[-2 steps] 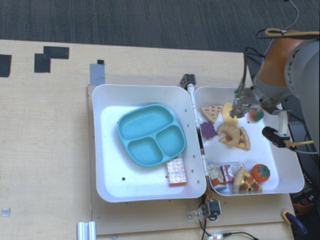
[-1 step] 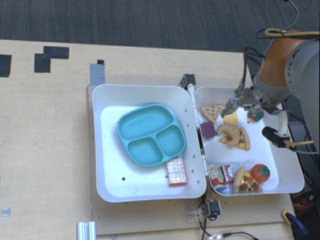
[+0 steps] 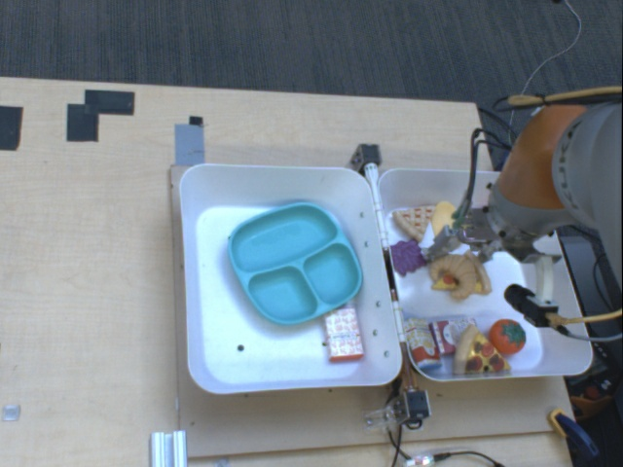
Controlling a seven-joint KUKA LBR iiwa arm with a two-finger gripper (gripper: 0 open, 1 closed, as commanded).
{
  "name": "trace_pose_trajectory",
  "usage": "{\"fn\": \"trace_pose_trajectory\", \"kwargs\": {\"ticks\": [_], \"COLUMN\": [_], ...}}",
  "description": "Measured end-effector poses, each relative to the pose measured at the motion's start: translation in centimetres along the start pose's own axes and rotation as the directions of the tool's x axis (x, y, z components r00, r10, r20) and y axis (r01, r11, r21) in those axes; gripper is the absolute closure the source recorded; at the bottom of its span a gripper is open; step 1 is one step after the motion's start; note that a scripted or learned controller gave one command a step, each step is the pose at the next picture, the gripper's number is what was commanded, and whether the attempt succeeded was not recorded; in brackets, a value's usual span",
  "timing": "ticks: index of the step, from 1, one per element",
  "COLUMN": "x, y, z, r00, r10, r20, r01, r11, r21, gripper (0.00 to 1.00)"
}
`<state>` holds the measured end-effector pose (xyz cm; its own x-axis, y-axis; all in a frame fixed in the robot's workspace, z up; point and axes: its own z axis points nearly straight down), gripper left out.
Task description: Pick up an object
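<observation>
My gripper (image 3: pixel 451 242) hangs low in the right bin (image 3: pixel 574 358), below the grey arm with its orange band (image 3: pixel 533 168). It sits among toy foods. A yellow piece (image 3: pixel 444 215) lies just above it, a purple grape bunch (image 3: pixel 406 257) to its left, and a tan pastry with red and yellow spots (image 3: pixel 461 276) right under it. A waffle wedge (image 3: pixel 415 222) lies at the bin's upper left. Whether anything is in the gripper is hidden from this angle.
The front of the right bin holds a tomato (image 3: pixel 507 336), a pizza slice (image 3: pixel 476 351) and small packets (image 3: pixel 431 340). The left bin (image 3: pixel 195 261) holds a blue divided plate (image 3: pixel 294 262) and a red-and-white box (image 3: pixel 343 335). Cables run at the right.
</observation>
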<state>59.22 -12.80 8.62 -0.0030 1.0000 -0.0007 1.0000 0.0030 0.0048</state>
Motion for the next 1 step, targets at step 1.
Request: {"fn": "trace_pose_trajectory", "kwargs": {"ticks": [1], "x": [0.06], "y": [0.25], "z": [-1.23], "r00": [1.000], "r10": [-0.003], "r20": [0.000], "r01": [0.003], "r11": [1.000], "r21": [-0.007], "gripper": [1.00]}}
